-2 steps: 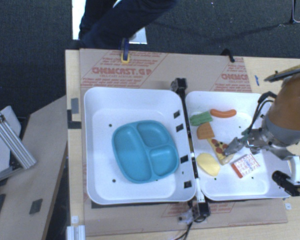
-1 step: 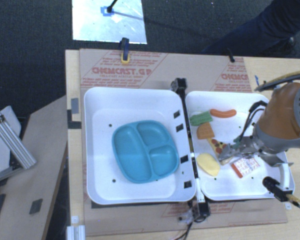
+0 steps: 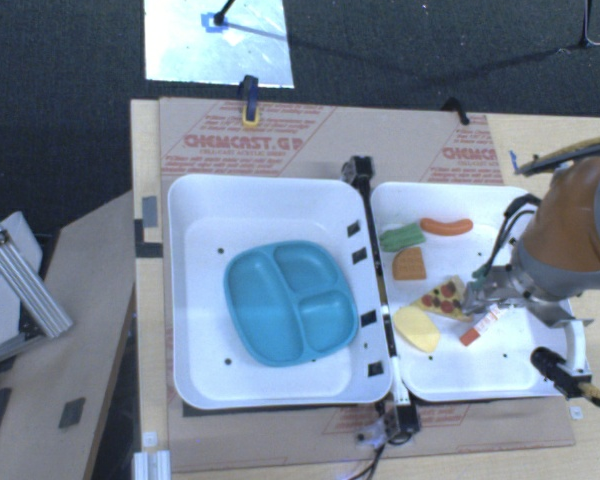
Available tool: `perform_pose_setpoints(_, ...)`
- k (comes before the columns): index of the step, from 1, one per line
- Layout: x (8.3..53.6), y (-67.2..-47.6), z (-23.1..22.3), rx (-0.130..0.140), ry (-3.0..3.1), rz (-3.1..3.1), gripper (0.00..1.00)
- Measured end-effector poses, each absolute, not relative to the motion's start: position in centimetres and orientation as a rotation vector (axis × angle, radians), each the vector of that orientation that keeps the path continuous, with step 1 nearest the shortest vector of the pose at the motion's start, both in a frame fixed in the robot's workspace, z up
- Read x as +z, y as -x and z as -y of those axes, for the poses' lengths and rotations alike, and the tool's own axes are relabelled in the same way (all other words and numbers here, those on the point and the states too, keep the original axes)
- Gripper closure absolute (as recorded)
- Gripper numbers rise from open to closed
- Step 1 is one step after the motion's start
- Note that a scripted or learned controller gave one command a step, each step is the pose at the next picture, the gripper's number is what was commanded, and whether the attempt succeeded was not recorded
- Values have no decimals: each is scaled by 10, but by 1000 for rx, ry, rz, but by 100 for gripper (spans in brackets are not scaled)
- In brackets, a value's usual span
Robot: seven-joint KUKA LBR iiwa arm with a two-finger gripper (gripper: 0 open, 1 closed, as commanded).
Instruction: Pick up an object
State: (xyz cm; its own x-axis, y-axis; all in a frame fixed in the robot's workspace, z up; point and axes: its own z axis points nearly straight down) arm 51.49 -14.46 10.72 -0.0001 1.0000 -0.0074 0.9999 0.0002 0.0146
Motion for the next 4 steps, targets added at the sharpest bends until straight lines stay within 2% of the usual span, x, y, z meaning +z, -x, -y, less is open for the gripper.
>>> perform_pose_setpoints(2, 221, -521, 140, 6, -2211, -2222, 100)
perform_pose_setpoints(4, 225, -551, 26, 6, -2209, -2233, 100)
